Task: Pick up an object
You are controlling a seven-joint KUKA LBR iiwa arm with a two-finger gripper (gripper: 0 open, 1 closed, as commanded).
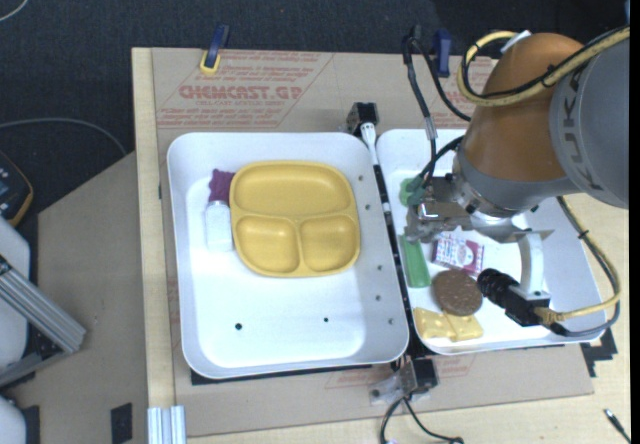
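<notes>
Target candidates sit in right bin [570, 262]: pink packet [458, 252], brown disc [460, 292] just below it, green stick [415, 262] left. Gripper [440, 217] hangs above packet; jaw state: cannot tell. Advice: descend straight, centre on packet, avoid disc.

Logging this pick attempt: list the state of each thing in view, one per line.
yellow divided plate: upright in left bin, compartments bare
white bottle: lying beside the plate
brown disc: flat in right bin
green stick: lying flat
arm: over right bin
</notes>
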